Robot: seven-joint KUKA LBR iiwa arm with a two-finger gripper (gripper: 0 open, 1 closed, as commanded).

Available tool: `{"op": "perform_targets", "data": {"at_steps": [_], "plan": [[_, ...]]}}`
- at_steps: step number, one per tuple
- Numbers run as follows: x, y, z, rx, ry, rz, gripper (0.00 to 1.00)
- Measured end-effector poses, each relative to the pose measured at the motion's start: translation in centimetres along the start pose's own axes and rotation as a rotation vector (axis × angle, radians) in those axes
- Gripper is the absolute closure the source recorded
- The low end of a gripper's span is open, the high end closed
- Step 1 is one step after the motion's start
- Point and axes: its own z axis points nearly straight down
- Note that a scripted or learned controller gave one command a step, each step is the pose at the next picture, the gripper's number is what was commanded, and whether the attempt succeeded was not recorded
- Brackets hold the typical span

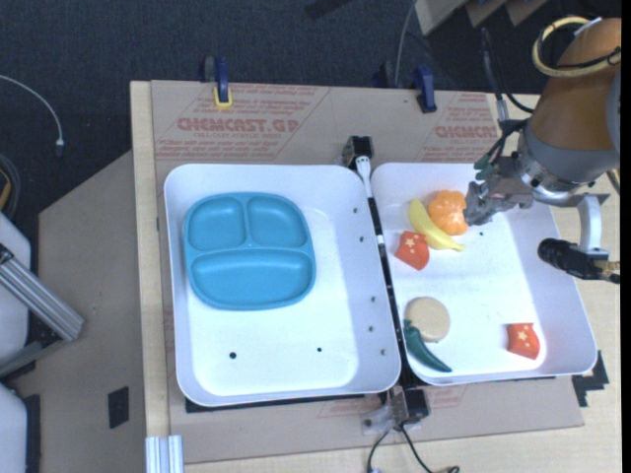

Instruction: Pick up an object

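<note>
In the right bin (552,294) lie an orange (447,211), a yellow banana (430,229), a red strawberry-like piece (413,250), a beige round cookie (428,317), a dark green pepper (424,348) and a red-orange piece (524,339). My gripper (480,205) hangs low at the back of this bin, right beside the orange's right side, seemingly touching it. No object shows between its fingers.
The left bin (286,363) holds a blue divided plate (250,250). A black clamp strip (378,239) runs between the two bins. The cardboard bench top (296,111) surrounds both bins, with blue clips at its back edge.
</note>
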Motion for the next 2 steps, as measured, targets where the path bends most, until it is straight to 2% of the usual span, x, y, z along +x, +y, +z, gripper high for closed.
{"op": "perform_targets", "data": {"at_steps": [1, 2], "plan": [[0.0, 0.0, 0.3, 0.006, 0.001, 0.000, 1.00], [5.2, 1.2, -1.2, 0.004, 0.003, -0.005, 1.00]]}}
